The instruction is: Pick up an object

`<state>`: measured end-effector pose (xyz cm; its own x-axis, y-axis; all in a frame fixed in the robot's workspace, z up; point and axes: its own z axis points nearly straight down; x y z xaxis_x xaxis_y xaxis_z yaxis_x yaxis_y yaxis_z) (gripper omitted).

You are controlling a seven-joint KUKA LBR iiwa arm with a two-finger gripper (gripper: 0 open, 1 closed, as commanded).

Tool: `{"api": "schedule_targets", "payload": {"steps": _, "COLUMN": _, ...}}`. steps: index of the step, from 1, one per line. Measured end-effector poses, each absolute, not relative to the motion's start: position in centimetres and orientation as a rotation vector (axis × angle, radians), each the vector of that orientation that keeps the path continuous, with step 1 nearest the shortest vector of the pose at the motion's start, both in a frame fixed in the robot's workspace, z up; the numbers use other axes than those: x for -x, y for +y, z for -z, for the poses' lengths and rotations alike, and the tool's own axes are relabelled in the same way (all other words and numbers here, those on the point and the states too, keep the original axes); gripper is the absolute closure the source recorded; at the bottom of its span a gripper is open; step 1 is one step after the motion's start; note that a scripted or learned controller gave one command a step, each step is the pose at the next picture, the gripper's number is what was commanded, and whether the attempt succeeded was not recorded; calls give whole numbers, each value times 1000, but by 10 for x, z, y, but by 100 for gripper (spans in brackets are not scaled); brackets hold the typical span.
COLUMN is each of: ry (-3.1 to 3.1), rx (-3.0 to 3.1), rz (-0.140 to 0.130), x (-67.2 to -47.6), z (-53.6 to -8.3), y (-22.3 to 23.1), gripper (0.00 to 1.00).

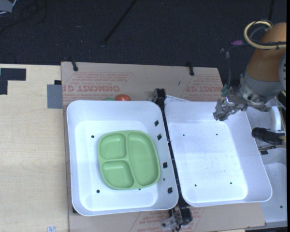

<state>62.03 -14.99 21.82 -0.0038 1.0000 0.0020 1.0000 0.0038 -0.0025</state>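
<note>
Daylight from the overhead camera found my gripper hanging over the far right corner of the right bin, too small and dark to tell how wide my jaws stood or whether they held anything. Well apart, a green divided plate lay flat in the left bin, and a small red and green object sat just beyond that bin's far rim.

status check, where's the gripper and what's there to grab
Gripper over far right corner of right white bin. Green three-compartment plastic plate flat in left white bin. Nothing between them but the bin walls.
</note>
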Motion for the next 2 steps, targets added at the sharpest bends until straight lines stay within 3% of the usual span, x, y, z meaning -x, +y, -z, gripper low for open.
{"api": "schedule_targets", "payload": {"steps": 2, "ry": -2224, "rx": 2212, "rz": -1, "x": -623, "z": -231, "y": -31, "gripper": 100}}
